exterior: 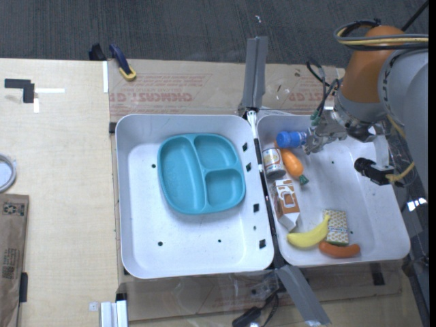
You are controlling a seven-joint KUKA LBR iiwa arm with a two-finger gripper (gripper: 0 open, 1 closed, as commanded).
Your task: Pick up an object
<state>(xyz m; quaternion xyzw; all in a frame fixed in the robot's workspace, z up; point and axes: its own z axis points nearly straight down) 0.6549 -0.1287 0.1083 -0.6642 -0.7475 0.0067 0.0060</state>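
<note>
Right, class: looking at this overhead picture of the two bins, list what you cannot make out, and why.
1. Gripper, camera view: finger state, too small and dark.
2. Blue bottle: its right end, behind the gripper.
3. Can: label too small to read.
4. Sausage: top edge, under the sponge.
5. Arm: cut off by the right edge.

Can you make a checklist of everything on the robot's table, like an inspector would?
Surface: two white bins side by side, left bin, right bin.
Job's things: in the right bin, a blue bottle, small can, carrot, carton, banana, sponge, sausage.
Clutter: a blue divided plate in the left bin.
Grippers: gripper low by the blue bottle; grip unclear.
Cables: black cable looping by the wrist.
Surroundings: clamp, tape roll on the bench.
</note>
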